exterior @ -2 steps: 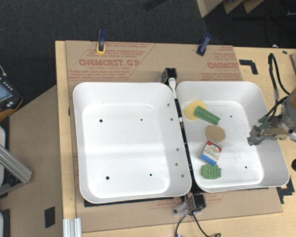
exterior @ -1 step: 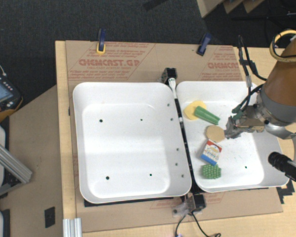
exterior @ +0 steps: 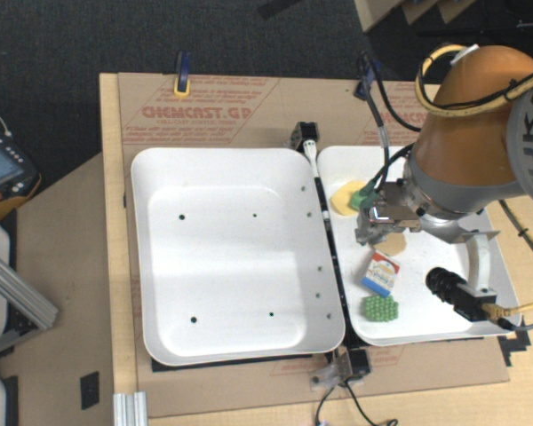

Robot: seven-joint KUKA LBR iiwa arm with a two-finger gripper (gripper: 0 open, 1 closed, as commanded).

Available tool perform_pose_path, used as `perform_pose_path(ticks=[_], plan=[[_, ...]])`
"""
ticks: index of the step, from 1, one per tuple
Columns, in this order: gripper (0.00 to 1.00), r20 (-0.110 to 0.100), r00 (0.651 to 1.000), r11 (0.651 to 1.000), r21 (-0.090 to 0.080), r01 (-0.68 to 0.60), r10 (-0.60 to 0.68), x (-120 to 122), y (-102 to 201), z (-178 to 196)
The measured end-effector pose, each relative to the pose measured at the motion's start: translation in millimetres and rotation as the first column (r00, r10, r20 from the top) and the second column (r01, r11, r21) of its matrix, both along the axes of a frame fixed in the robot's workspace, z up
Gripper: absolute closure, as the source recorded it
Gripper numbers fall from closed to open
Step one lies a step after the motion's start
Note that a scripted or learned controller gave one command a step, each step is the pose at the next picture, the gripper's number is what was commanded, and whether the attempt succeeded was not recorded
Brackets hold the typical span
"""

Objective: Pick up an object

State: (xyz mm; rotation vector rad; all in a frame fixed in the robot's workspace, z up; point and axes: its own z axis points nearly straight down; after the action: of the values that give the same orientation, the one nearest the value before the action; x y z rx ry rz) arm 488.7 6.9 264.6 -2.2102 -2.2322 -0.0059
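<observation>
My gripper point(exterior: 371, 227) hangs low over the right bin point(exterior: 419, 324), in that bin's upper left part, close to the wall it shares with the left bin point(exterior: 231, 256). My wrist and the orange band above it cover much of the right bin's far side. From this slanted angle I cannot make out whether my grip is spread or closed, and I see nothing held in it.

The loose things all lie in the right bin, bunched around me. A flat yellow piece point(exterior: 341, 200) lies just up and to the left of my gripper, near the shared wall. A small green piece point(exterior: 362, 197) sits against the yellow piece's right edge, partly under my wrist, and I cannot tell what it is. A tan round piece point(exterior: 396, 241) shows just beside my gripper on the near side. Nearer still lies a small box point(exterior: 381, 274), blue, white and red, tilted on the bin floor. A green knobbly ball point(exterior: 380, 308) sits just beside the box's near end, not far from the bin's front rim.

Both bins rest on a brown cardboard sheet point(exterior: 204, 105) with red print. A black clip point(exterior: 304, 136) sits at the far end of the seam between the bins.
</observation>
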Motion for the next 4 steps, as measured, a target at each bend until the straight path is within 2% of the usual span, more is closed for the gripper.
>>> perform_pose_path(ticks=[4], plan=[[1.0,0.007,1.0,1.0,-0.005,0.007,-0.007,1.7,-4.9,40.3]])
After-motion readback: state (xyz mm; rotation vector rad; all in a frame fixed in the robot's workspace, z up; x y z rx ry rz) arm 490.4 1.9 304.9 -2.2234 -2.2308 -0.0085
